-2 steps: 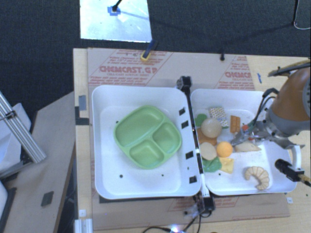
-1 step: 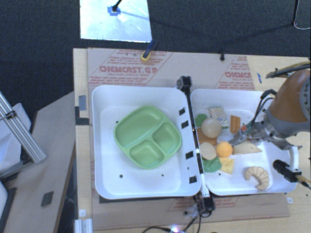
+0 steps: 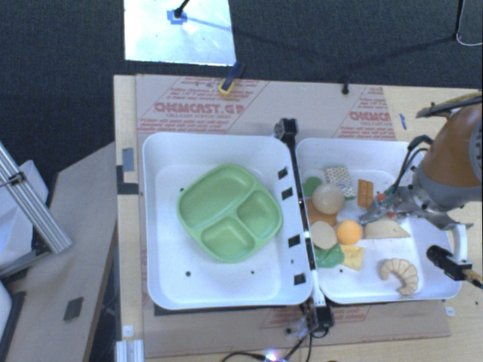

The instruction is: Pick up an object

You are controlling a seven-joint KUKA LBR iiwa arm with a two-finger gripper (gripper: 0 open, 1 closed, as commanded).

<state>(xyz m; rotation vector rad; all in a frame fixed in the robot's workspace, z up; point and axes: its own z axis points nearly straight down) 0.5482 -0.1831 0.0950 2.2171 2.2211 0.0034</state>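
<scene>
Gripper (image 3: 375,214) sits low in the right bin (image 3: 434,289), right-centre of frame, its tip just beside the pale wedge (image 3: 388,231) and the orange ball (image 3: 349,232). Whether the claw is spread or pressed together: can't tell, too dark and small. Nothing visibly pinched in it. The grey arm with its orange band (image 3: 455,151) enters from the right edge.

The candidate objects are all in the right bin:
- beige round piece (image 3: 328,199) above the ball
- tan slice (image 3: 324,236) touching the ball's left side
- orange-brown block (image 3: 365,192) near the gripper tip
- speckled square (image 3: 338,176) toward the bin's upper part
- green piece (image 3: 327,257) and yellow piece (image 3: 352,257) below the ball
- croissant (image 3: 400,274) at lower right, apart from the rest

The left bin (image 3: 162,277) at frame centre holds a green divided plate (image 3: 229,212), lying flat and turned at an angle. Black clips (image 3: 287,194) run along the seam between the bins.

Both bins rest on a tan sheet (image 3: 204,108) with red print, laid on the bench. A small yellow item (image 3: 226,87) lies on its upper edge.

The floor (image 3: 60,51) is dark carpet. A shiny silver panel (image 3: 196,36) lies at upper left with a cable running to it. Aluminium rails (image 3: 30,202) cross the left edge.
</scene>
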